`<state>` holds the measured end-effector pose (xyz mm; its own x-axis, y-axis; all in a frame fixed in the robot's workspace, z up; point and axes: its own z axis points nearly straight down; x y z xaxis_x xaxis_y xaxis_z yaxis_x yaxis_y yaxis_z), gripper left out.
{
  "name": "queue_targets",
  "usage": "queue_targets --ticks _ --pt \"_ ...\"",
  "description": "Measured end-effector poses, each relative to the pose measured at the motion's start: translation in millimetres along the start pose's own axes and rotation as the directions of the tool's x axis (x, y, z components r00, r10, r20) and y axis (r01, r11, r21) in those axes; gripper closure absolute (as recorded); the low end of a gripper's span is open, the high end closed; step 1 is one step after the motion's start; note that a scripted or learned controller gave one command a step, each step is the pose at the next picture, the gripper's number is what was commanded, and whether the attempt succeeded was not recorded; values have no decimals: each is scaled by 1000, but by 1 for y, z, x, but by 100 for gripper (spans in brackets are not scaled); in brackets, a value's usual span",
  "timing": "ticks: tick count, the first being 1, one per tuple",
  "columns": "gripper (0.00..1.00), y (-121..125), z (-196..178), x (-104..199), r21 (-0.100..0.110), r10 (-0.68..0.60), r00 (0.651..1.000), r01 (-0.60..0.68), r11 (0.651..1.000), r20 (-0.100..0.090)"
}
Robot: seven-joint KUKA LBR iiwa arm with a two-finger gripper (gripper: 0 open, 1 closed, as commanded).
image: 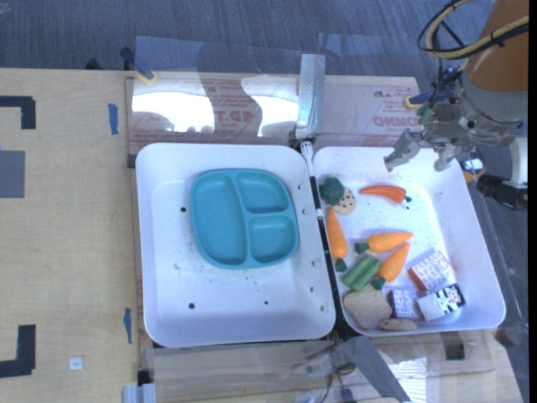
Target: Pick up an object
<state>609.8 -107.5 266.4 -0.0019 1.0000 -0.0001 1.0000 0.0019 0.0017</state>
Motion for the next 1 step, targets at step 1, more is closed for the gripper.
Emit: queue_targets --ticks 1 --pt "0 -94 116 -5 12 -4 1000 4 1000 -2"
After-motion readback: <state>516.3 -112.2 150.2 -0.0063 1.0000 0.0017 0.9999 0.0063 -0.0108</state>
